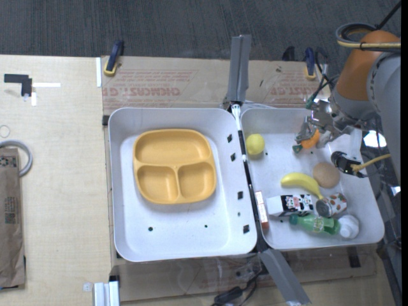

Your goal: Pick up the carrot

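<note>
At my fingertips: the carrot [308, 140], orange with a green end, sits in the far part of the right bin [373, 225], tilted, its green end pointing down and left of me.
Gripper [312, 131]: low over the carrot, right at its orange end; the metal parts crowd the spot.
Fingers: I cannot tell whether they are spread or pressed together, nor whether the carrot is between them.
Arm [366, 69]: grey, with the orange band just behind my wrist, reaching in from the right over the bin's far right corner.
Lemon [255, 144]: left of me, near the bin's left wall, well apart from the carrot.
Banana [301, 182]: nearer the camera than me, lying across the middle of the bin.
Brown round thing [326, 175]: just right of the banana, touching or nearly touching it.
Carton [292, 203]: white with black patches, below the banana, lying flat.
Green bottle [315, 223]: by the bin's near wall, on its side, beside the carton.
Small can [336, 204]: right of the carton, above the bottle.
White ball [349, 227]: at the bottle's right end.
Left bin [127, 234]: far to my left, beyond the divider.
Tray [173, 166]: yellow, three compartments, lying in the left bin.
</note>
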Controlling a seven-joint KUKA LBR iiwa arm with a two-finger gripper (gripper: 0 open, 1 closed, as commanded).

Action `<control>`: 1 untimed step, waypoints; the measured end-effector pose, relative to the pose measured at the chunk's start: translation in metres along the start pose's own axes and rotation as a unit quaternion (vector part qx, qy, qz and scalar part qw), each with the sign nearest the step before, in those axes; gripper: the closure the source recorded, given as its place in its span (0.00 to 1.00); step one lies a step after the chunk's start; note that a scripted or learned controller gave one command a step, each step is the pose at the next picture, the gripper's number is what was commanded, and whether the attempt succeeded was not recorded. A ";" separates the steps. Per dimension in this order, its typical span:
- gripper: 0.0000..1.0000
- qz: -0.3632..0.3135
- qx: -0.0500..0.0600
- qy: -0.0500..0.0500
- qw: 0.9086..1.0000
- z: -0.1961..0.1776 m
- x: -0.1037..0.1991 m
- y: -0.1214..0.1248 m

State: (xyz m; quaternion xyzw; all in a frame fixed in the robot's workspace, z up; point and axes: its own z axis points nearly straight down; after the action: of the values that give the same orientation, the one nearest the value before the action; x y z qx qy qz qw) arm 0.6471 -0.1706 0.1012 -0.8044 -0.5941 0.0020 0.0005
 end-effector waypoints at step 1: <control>1.00 0.000 0.000 -0.001 1.000 -0.009 -0.001 0.000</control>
State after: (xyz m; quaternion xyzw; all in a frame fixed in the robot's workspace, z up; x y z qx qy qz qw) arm 0.6472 -0.1714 0.1106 -0.8042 -0.5944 0.0026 -0.0001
